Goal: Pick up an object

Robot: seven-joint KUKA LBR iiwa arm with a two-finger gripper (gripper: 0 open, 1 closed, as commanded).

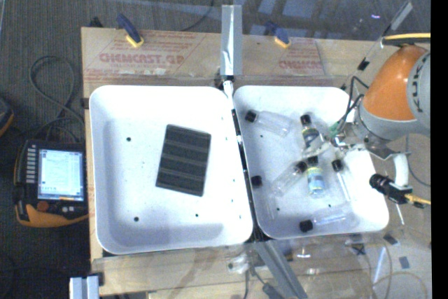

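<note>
The right bin point(262, 217) holds several small clear bottles with black caps. One bottle point(273, 124) lies near the bin's far left. Another bottle point(309, 132) lies in the middle, and a blue-labelled bottle point(316, 180) sits just in front of it. A clear bottle point(330, 220) rests by the near wall. The gripper point(333, 142) reaches in from the right under the orange-banded wrist point(389, 96), low over the middle bottles and right beside them. In the left bin point(105, 150) a dark ribbed rectangular pad point(183, 160) lies flat.
Loose black caps point(256, 181) lie on the right bin's floor. A metal divider post point(229, 45) stands between the bins at the back. A handheld pendant with a lit screen point(54, 178) sits left of the bench. Cables run along the right bin's outer edge.
</note>
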